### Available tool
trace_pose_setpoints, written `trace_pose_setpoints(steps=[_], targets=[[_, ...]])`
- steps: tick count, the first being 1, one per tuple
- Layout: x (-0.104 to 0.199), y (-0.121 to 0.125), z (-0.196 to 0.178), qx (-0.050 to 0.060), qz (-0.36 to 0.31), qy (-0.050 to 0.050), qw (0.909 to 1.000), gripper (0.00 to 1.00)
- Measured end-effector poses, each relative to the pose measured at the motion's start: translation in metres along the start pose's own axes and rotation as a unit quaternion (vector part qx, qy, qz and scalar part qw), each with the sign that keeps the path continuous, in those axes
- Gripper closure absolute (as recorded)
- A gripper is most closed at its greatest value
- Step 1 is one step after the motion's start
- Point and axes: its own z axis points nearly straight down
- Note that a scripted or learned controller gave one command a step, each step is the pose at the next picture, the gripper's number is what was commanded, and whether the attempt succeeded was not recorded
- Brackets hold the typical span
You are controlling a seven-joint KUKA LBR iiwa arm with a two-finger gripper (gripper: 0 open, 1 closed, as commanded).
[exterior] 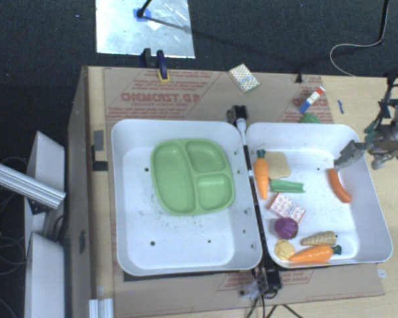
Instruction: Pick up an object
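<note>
Cardboard tabletop [186,95]: it carries both white bins side by side.
Left bin [136,244]: a green divided plate [191,176] lies in it.
Right bin [371,224]: my targets are here, among them two carrots [261,174] [312,255], a purple onion [286,228] and an orange sausage [339,185].
Hand [351,154]: mine hovers over the right bin's far right corner, just above the sausage, holding nothing; whether wide or narrow, I cannot tell.
Risk: I judge the sausage lies close to the wall, so my descent could strike the rim or roll it away.
</note>
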Motion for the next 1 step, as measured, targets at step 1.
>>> trace_pose_setpoints(steps=[1], targets=[[-0.0276, 0.0233, 0.1577, 0.002, 0.001, 0.001, 1.0, 0.0]])
